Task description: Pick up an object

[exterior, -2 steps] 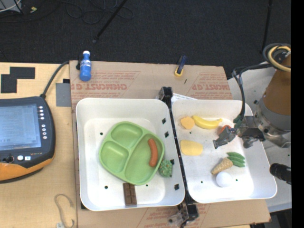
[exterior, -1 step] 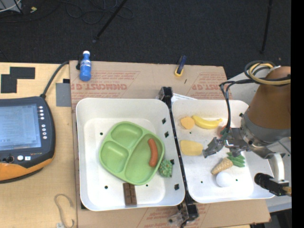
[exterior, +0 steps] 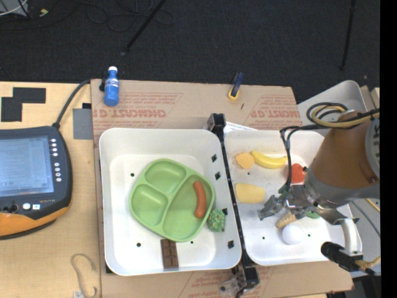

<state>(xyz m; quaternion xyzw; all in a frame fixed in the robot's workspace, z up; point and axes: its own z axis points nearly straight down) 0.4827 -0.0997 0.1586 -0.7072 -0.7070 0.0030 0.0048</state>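
Note:
My gripper (exterior: 277,211) hangs low over the right bin (exterior: 267,253), its grey fingers spread above the bin floor with nothing between them. A white egg-like ball (exterior: 292,233) lies just below and right of the fingers. A yellow block (exterior: 250,193) rests to the gripper's upper left. A banana (exterior: 269,161) and a small orange-yellow piece (exterior: 244,161) lie at the bin's far side. A red object (exterior: 297,173) peeks out beside the arm's orange band (exterior: 342,157). A tan item sits under the gripper, partly hidden.
The left bin (exterior: 118,228) holds a green divided plate (exterior: 167,197) with a red sausage (exterior: 200,198), a green broccoli piece (exterior: 216,219) and a brown chocolate bar (exterior: 169,254). A blue bottle (exterior: 111,86) and a teach pendant (exterior: 28,172) lie outside the bins.

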